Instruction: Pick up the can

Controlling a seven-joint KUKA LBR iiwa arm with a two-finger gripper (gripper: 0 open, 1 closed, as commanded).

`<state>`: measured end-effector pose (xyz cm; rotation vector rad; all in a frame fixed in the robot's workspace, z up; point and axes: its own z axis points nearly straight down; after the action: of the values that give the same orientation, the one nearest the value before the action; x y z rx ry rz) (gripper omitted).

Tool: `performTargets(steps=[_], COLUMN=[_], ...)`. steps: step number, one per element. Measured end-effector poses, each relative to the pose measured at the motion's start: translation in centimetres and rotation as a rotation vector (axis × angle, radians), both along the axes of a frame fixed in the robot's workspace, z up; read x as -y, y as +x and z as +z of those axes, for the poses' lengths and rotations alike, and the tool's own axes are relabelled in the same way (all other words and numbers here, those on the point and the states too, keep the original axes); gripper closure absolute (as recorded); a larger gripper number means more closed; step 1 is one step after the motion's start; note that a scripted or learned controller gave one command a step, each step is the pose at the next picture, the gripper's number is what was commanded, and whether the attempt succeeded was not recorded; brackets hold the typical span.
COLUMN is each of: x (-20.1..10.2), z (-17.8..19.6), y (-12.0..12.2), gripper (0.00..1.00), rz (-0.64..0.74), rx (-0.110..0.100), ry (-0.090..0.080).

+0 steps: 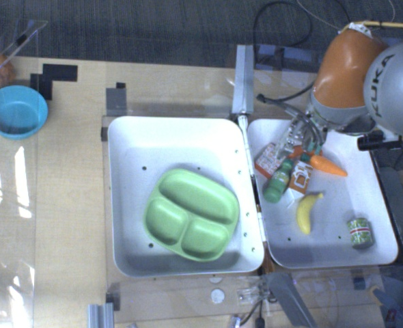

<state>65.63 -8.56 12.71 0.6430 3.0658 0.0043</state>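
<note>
The can [359, 231] is small, with a green and white label. It lies at the near right corner of the right bin [376, 197]. My gripper [297, 141] hangs over the far left part of that bin, above a cluster of items and well away from the can, which is to its right and nearer the camera. The grey arm with its orange band [348, 63] reaches in from the upper right.
Under the gripper lie a green bottle [278, 183], an orange carton [300, 177], a red and white packet [270, 159] and a carrot [328, 165]. A banana [307, 212] lies mid-bin. The left bin [126, 156] holds a green divided plate [191, 214]. A blue bowl [16, 111] sits far left.
</note>
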Motion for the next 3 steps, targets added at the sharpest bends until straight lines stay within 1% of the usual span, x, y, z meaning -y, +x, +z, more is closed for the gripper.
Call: performTargets(steps=[1,2,3], x=[9.6,9.5,9.4], z=[6.5,6.5,7.9], y=[-3.6,-3.6,-3.3], gripper=[1.0,0.0,1.0], rz=[-0.171,-0.17,-0.169], rx=[0.002,0.002,0.012], ry=[-0.001,-0.001,-0.002])
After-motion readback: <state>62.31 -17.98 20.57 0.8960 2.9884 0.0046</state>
